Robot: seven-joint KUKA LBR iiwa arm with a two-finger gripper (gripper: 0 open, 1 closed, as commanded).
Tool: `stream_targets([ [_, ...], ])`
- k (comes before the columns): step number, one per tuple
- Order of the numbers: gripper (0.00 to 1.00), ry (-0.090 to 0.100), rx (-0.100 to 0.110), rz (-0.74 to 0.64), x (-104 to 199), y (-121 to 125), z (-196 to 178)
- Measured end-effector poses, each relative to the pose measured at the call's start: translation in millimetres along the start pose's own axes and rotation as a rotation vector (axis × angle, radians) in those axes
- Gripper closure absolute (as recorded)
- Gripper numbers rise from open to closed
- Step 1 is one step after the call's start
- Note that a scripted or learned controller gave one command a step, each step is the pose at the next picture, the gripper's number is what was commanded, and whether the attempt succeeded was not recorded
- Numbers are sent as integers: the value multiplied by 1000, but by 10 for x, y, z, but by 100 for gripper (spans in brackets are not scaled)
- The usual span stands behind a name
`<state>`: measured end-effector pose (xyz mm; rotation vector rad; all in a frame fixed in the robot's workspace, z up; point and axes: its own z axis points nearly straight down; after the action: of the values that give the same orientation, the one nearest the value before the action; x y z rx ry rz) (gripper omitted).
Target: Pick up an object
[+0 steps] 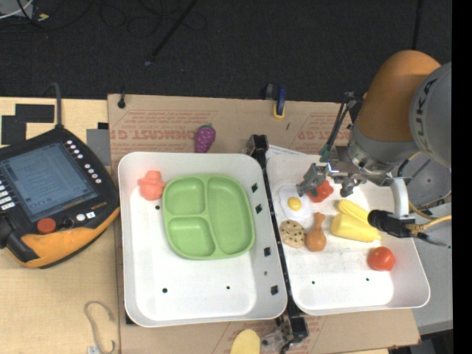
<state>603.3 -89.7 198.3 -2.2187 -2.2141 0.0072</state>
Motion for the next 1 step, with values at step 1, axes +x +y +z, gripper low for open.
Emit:
stream_targets([
  [1, 0, 0, 1, -3, 73, 6, 634],
])
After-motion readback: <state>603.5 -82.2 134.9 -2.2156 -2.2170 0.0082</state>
